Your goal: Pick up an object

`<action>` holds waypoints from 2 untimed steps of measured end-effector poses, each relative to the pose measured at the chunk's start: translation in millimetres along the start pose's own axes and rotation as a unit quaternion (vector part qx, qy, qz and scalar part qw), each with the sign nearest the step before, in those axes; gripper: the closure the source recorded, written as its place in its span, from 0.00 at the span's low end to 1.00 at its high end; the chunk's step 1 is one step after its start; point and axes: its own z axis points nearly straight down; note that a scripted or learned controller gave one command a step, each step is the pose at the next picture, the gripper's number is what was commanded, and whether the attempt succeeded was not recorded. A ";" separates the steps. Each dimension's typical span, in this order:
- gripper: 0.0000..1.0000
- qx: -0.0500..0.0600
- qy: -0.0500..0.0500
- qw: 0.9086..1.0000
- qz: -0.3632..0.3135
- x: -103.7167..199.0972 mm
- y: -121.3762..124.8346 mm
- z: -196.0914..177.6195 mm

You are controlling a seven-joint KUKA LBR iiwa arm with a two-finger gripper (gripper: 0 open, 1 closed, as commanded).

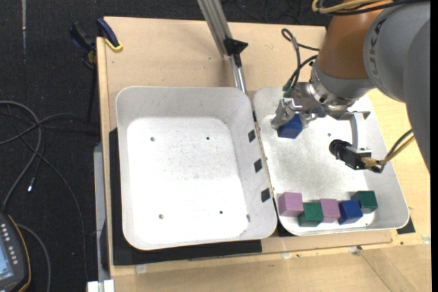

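A: What is seen nearest the camera?

B: A row of blocks is lined along the front wall of the right bin, close to the tabletop's front right corner: two pink, two green and one blue, touching or almost touching. They are judged to have gathered against the wall, where a grasp would be made awkward by the rim.

A: And the left bin?

B: Only a few specks are noted on its floor.

A: Where is the tool?

B: The tool is found over the back left part of the right bin, just beside the wall shared by the two bins. The arm is reached in from the right, with its orange band above the wrist.

A: Is anything held?

B: A blue cube is seen between the fingers, which are closed onto it. The cube appears tilted and is held at its upper part; whether it is lifted clear of the bin floor cannot be told.

A: How far is the task judged to be?

B: The grasp seems made, since the cube is set well apart from the row. A lift is what remains to be confirmed; a slip could be risked by the tilted hold.
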 end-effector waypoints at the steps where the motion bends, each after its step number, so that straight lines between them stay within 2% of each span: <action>1: 1.00 0.007 0.000 1.000 0.001 51.2 -47.2 4.7; 2: 1.00 0.000 -0.002 1.000 0.003 36.0 -13.1 -67.1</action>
